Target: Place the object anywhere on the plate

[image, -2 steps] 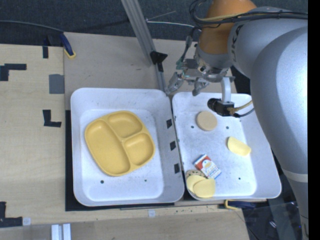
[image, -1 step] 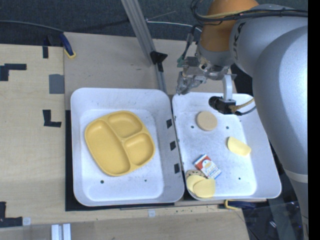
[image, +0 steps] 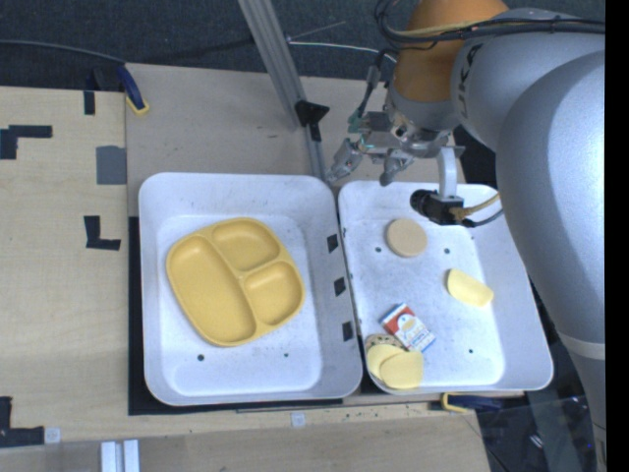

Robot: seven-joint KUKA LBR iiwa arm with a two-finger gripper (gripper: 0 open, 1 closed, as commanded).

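A pale wooden tabletop [image: 59,293] spreads under even, soft light. Dark tape marks [image: 29,138] and a grey patch [image: 111,164] dot its left side. A dark carpeted floor [image: 118,13] lies beyond the far edge, crossed by a thin cable [image: 59,49]. A slanted metal rail [image: 275,52] rises from the tabletop's back.

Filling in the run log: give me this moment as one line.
arm: over right bin's far edge | gripper: holds nothing seen | plate: left bin, bare | right bin: tan disc, yellow piece, packet
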